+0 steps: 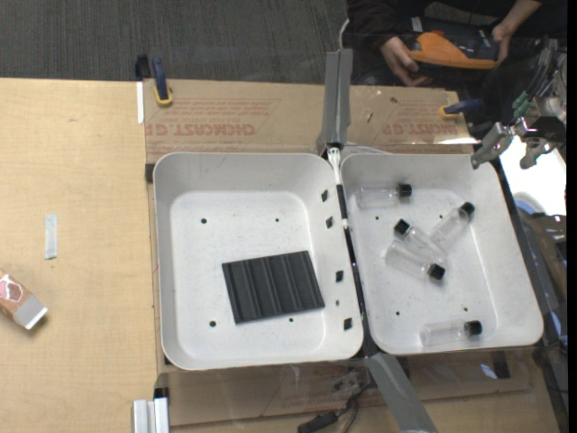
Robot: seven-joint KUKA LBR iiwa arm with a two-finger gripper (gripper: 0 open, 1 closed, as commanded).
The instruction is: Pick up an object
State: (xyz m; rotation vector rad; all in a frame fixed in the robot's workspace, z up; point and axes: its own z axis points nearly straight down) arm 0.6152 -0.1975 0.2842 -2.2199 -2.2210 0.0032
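Vials [422, 262] lie flat in right bin [505, 332], caps pointing various ways.

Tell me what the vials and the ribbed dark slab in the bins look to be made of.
The vials in the right bin look like clear plastic or glass: the white floor shows through their bodies, and each has a small black cap, probably plastic. The ribbed slab in the left bin looks matte dark grey, perhaps rubber or foam; it shows lengthwise grooves and no shine.
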